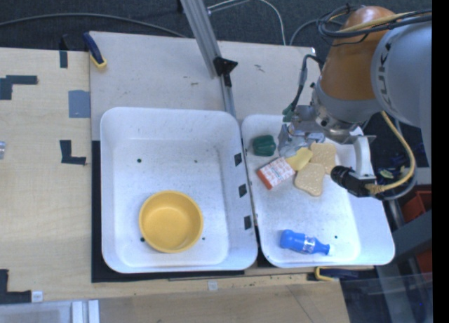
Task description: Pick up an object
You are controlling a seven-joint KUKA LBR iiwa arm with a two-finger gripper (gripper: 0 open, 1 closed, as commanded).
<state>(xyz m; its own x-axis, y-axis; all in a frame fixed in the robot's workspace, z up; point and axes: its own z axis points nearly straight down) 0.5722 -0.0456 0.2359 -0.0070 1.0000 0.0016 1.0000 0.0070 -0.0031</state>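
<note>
the gripper hangs low over the far end of the right bin; whether it is wide, narrow or holding anything cannot be told from here. just beside it lie a yellow piece, a tan bread slice and a red-and-white packet, with a green object to its left. a blue bottle lies well apart, near the bin's front. a yellow bowl sits in the left bin.
</note>
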